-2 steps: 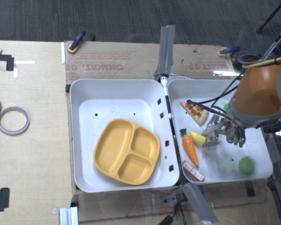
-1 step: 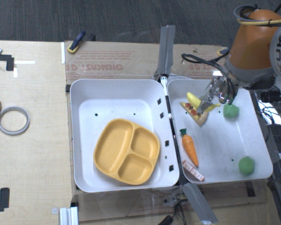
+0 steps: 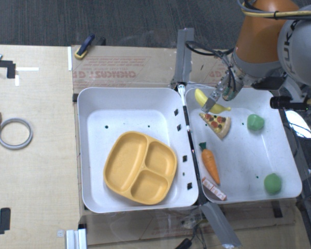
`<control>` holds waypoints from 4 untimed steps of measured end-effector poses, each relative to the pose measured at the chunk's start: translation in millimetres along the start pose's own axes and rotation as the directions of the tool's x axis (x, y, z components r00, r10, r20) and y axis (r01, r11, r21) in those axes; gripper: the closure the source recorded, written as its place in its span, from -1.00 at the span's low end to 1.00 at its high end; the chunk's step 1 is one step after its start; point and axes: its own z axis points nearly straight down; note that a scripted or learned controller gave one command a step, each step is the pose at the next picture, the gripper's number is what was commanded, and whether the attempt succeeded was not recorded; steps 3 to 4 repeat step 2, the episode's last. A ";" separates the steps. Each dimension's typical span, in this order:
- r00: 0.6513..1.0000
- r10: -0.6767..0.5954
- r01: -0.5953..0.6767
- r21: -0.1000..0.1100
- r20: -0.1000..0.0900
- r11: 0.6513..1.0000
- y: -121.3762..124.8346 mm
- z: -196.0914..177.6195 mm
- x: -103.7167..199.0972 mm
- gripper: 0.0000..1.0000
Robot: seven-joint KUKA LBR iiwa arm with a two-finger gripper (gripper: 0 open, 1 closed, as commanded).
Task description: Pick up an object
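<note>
Right bin, far-left corner. We note the two-finger gripper (image 3: 216,98) low over the small yellow banana-shaped toy (image 3: 207,100), its dark fingers reaching down at a slant from the upper right. The banana lies against the bin's far wall, near the divider between the bins; its long axis runs roughly left to right, curving from the upper left toward the lower right. One fingertip sits on or right at the banana's middle, so the toy lies directly beneath the gripper, not off to a side.

We cannot tell whether the fingers are parted or closed, nor whether the banana sits between them; the wrist and the angle hide the gap. We judge no grasp confirmed.

Just beside the banana, on the near side, lies the triangular pizza-slice toy (image 3: 216,124), close enough to interfere if the fingers drift. Further toward us: orange carrot toy with green top (image 3: 210,163), then a flat red-and-white wrapper (image 3: 214,189) at the near rim. Two green balls, one (image 3: 255,122) mid-right, one (image 3: 272,183) near-right corner, both well apart from the gripper.

Left white bin (image 3: 93,108) holds a yellow three-compartment plastic tray (image 3: 140,167).

Our reading: the move turns on closing across the banana's short axis.
</note>
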 end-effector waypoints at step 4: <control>1.000 -0.023 0.023 0.002 -0.003 1.000 -30.7 -135.8 59.3 1.00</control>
